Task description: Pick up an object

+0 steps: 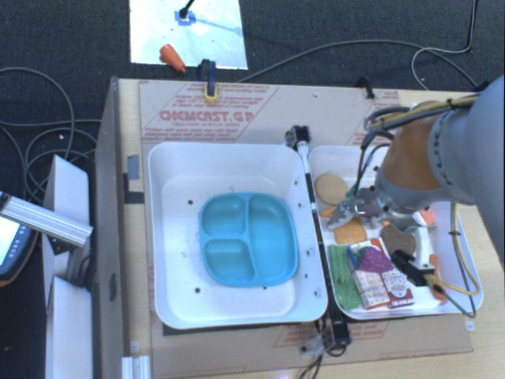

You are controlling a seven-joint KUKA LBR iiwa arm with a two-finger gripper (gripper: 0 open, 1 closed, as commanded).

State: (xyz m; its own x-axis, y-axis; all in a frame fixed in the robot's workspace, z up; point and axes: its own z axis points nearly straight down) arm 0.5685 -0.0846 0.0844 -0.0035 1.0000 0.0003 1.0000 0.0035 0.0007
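While the gripper [353,209] is hanging low over the right bin [465,247], its metal tips are poking out to the left of the grey wrist. They are sitting over a pile of small things, and I cannot tell if they are spread or closed, or if they are holding anything.

Right under the tips an orange cracker piece [350,233] is lying flat. Just above them a round tan cookie [331,186] is resting. Below the gripper a green piece [340,265], a purple thing [374,259] and a red and white box [384,288] are crowding together, touching.

Trouble may be coming because everything is packed so close. The tips could be pushing two things at once, or sliding off the flat cracker and closing on nothing.

Counting: two bins, one cookie, one cracker piece, one green piece, one box and maybe one purple thing, though it is blurry. Far to the left of the gripper, one blue tray [247,238] is sitting in the left bin [181,172].
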